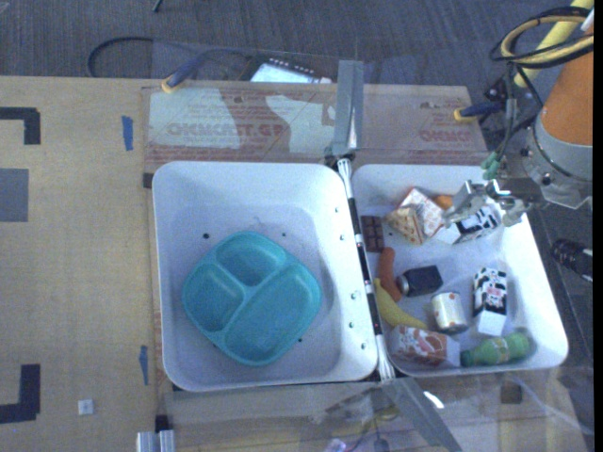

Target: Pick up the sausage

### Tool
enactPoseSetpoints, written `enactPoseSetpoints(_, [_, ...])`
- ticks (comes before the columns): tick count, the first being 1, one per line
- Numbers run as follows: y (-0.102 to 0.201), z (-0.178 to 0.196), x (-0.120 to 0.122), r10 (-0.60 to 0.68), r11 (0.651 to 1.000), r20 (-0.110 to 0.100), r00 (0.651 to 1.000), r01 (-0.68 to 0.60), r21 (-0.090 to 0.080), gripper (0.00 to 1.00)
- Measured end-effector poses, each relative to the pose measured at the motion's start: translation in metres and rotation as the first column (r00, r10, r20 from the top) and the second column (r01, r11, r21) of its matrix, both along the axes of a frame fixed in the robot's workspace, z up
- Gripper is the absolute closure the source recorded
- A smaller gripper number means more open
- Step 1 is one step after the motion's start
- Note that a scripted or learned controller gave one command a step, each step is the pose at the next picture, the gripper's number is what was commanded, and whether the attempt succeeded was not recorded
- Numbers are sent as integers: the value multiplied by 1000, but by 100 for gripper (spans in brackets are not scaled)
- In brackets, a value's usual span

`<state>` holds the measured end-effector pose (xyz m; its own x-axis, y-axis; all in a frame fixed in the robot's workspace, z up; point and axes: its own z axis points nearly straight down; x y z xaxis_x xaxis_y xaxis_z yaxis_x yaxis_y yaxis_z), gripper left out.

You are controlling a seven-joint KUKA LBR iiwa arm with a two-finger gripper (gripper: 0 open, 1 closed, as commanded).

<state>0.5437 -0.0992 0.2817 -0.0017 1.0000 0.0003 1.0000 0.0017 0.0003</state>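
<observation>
Nearest the camera, along the near wall of the right bin (pixel 551 299), lie a green bottle (pixel 497 349) on its side and a reddish packet (pixel 420 345), with a yellow banana (pixel 394 310) just to their left. Beside the banana, against the bin's left wall, the sausage (pixel 389 273) lies as a slim orange-red stick, its long axis running near to far with a slight tilt, its far end by a dark chocolate bar (pixel 372 234). Right of it sit a small black box (pixel 420 280), a silver can (pixel 449 312) and a black-and-white cow-patterned carton (pixel 491 299). Farther back rests a tan patterned carton (pixel 415 217). At the far right, the gripper (pixel 480 217) hangs over another cow-patterned carton (pixel 476 225); whether its fingers are spread or closed cannot be told. A teal divided plate (pixel 251 297) lies in the left bin (pixel 179 188). Cardboard (pixel 236 128) behind the bins bears faint reddish lettering, too pale to read.
</observation>
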Motion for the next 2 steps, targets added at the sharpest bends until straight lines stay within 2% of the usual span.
enactPoseSetpoints(1, [83, -98, 7, -128, 992, -2, 992, 128, 0, 0])
enactPoseSetpoints(2, [44, -96, -55, 10, 1000, -2, 1000, -10, 1, 0])
